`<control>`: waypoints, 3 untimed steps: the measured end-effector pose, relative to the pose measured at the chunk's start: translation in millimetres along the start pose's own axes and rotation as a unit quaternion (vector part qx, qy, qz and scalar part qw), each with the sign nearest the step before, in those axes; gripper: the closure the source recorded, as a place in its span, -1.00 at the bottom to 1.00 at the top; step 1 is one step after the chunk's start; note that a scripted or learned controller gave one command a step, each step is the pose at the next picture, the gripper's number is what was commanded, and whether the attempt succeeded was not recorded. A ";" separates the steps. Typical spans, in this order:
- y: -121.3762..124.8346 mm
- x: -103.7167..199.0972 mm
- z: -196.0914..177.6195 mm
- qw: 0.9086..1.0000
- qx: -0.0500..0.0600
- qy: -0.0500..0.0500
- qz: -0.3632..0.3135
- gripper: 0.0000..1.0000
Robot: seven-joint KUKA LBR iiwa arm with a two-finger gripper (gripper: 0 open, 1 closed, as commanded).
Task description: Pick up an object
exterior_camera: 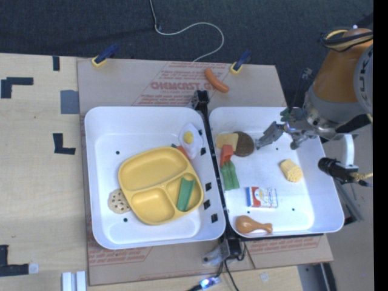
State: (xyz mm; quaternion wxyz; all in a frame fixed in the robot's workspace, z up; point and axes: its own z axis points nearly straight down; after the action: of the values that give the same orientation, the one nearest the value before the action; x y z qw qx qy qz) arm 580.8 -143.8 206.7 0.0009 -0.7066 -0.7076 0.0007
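The grey robot arm with the orange band comes in over the far right side of the right white bin. Its two-finger gripper hangs over the far part of that bin, and I cannot tell how it is set, because it is too small and dark to make out.

Just beside the gripper, toward the middle wall of the right white bin, lies a round brown cookie. A pale yellow cheese slice touches the cookie. Below them, along the same wall, lie a small red piece and a flat green strip. A yellow toy corn cob sits near the middle of the right white bin, below the gripper. A small white carton with red and blue print lies nearer the front. A tan toy chicken leg rests at the front wall.

To the left of the right white bin is the left white bin. It holds a yellow plastic tray with three parts, and a green toy pickle lies in one part. A spotted round cracker sits by the tray. A toy fried egg is near the shared wall.

Behind the right white bin, an orange toy hot dog lies on the brown cardboard
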 end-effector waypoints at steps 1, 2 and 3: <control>-0.8 -6.0 45.4 1.000 0.001 0.000 0.000 -1.00; 5.2 -12.6 98.4 1.000 0.002 0.000 0.000 -1.00; 5.0 -11.7 123.4 1.000 0.000 -0.001 0.000 -1.00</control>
State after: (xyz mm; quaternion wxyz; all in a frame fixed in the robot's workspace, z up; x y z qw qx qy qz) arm 585.6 -155.4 83.3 0.0006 -0.7064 -0.7078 0.0012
